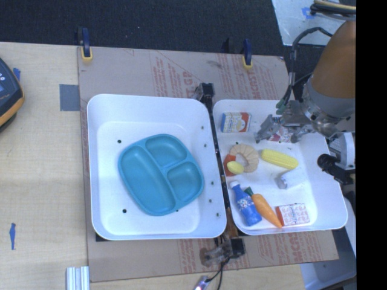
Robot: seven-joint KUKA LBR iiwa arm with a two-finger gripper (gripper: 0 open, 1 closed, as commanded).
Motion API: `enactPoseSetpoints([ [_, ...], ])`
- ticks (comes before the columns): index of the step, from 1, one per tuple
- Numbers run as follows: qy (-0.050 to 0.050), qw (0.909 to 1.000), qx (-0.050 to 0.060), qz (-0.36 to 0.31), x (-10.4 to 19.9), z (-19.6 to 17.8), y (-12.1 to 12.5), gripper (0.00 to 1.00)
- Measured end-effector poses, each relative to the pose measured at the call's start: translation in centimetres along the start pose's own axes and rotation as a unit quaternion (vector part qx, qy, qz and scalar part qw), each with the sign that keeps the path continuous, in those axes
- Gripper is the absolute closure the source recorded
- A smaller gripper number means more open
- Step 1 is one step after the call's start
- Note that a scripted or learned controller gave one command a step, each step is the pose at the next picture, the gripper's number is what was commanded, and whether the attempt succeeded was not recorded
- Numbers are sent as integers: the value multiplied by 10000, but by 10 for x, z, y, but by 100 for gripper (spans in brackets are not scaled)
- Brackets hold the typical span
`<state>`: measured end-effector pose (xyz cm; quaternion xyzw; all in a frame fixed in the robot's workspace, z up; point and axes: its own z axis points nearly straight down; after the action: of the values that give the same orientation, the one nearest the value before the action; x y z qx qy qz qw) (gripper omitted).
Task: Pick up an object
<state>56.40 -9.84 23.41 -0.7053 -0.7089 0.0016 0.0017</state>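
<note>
The arm [335, 59] reaches in from the right and the gripper [279, 128] hangs low over the back of the right bin [329, 222], jaws pointing down-left. How wide they stand I cannot tell; the metalwork is a dark tangle from this angle, and nothing is visibly clamped in it.

Candidates sit close by. The corn [279, 159] lies just in front of the gripper, the milk carton [235, 122] off to its left against the back wall. A small red-and-white item seems to lie right under the gripper, too hidden to identify. Further forward: the shell [248, 157], lemon [234, 167], a small grey piece [282, 180], bottle [245, 203], carrot [265, 209] and red box [293, 214]. The blue tray [160, 173] sits alone in the left bin [100, 119].

The risks, as I judge them: the corn is rounded and may roll or squirt out of a pinch. A descent here is near the back wall, so a finger may catch it. And bottle and carrot touch, so a grab there could snag both or neither.
</note>
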Motion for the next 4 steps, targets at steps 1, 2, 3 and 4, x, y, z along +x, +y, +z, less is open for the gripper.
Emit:
enactPoseSetpoints([
  [1,-7,10000,9,7,-65,77,29,0],
  [2,-13,10000,-46,-6,-88,138,95,0],
  [3,-25,10000,-51,-23,-90,126,96,100],
  [4,-5,10000,-7,9,-114,91,30,100],
])
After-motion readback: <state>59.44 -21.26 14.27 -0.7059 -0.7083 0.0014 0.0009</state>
